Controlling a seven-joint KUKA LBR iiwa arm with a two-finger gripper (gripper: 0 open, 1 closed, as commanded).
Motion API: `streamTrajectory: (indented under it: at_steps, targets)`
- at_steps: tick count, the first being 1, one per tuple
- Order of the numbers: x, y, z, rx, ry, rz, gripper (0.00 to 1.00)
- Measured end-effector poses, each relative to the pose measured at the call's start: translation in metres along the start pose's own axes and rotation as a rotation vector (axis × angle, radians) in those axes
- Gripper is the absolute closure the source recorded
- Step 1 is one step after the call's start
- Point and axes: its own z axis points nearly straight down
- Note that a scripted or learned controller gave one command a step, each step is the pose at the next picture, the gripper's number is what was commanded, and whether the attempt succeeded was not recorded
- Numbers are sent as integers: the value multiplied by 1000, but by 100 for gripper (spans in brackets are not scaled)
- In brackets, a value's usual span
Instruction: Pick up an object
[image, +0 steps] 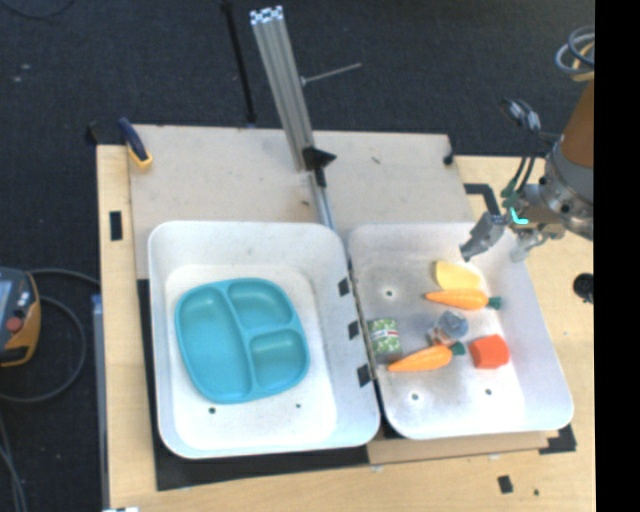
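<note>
At the right of the frame the gripper (497, 236) hangs spread and empty over the right bin (540, 400), with the yellow block (455, 274) just below-left of it, beside a carrot (457, 298) lying left-right.

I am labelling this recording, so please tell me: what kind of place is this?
Probably a robot lab test bench, not a home. Two white bins sit on a plywood bench, toy carrots and blocks lie in the right bin, and a grey arm's gripper hangs over them.
</note>
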Motion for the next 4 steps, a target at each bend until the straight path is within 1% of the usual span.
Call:
streamTrajectory:
  at_steps: [1,2,3,4]
  targets:
    - [0,0,-1,-1,0,0,0]
    - [-1,-1,41,3,-2,2,0]
    - [-3,1,105,4,-2,2,0]
    - [-14,5,158,3,-3,2,0]
